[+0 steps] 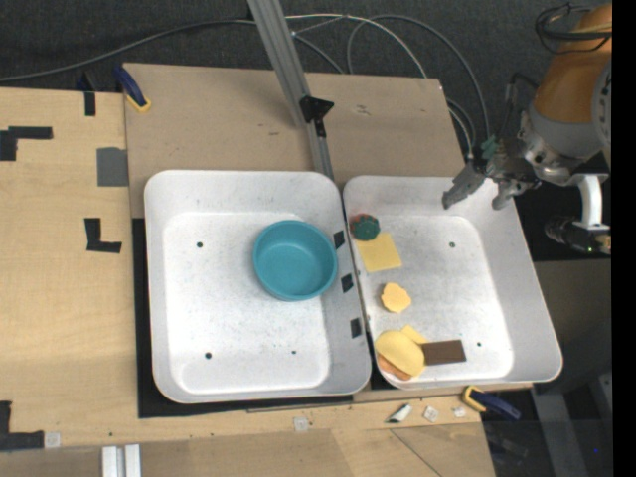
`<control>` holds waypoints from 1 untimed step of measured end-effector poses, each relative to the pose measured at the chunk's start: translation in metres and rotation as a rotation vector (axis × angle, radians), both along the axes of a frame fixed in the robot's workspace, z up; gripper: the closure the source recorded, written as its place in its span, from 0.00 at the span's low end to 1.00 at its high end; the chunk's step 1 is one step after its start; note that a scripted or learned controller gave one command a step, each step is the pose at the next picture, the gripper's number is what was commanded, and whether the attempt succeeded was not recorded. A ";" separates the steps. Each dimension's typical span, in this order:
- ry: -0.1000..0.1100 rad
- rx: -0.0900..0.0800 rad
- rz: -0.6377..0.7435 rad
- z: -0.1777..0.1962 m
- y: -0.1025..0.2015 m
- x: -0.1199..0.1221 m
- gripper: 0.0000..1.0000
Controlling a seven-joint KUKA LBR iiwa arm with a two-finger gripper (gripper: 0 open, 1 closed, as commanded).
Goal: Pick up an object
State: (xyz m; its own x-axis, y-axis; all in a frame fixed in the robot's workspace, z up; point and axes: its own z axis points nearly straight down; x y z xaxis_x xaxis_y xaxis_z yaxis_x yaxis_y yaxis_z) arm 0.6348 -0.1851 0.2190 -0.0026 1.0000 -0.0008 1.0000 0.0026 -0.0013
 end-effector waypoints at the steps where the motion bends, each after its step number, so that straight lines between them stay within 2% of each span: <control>1: 0.000 0.000 0.000 0.000 0.000 0.000 0.00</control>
